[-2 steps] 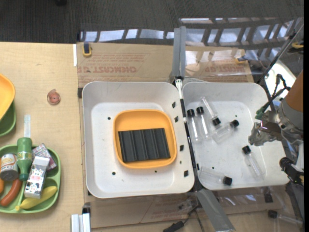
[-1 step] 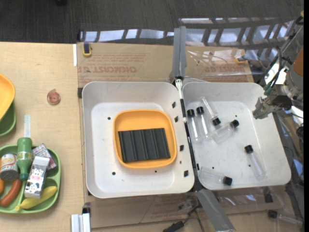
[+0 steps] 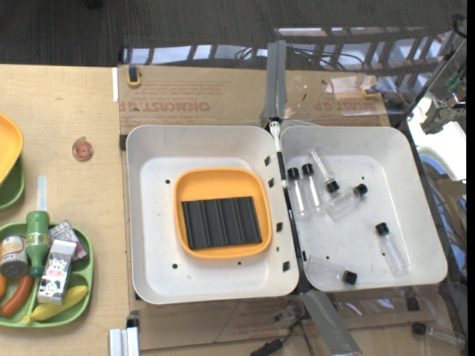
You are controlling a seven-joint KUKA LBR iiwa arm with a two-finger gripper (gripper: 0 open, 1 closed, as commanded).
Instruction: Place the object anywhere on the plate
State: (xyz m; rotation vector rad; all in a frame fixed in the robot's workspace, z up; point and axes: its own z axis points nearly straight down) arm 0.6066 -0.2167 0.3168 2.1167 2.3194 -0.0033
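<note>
An orange plate (image 3: 221,177) with rounded corners lies in the middle of the left white bin (image 3: 152,221). A black ribbed rectangular pad (image 3: 225,222) rests flat on the plate and covers most of its lower part. Several clear vials with black caps lie scattered in the right white bin (image 3: 415,191): two side by side (image 3: 303,190) near its left wall, one tilted (image 3: 323,170), one (image 3: 347,200) in the middle, one (image 3: 393,249) toward the right and one (image 3: 335,271) near the front.
On the wooden table at the left stands a green tray (image 3: 74,302) of toy food and bottles. An orange and green bowl (image 3: 7,154) sits at the far left edge. Cardboard (image 3: 193,102) and a metal frame (image 3: 356,50) lie behind the bins.
</note>
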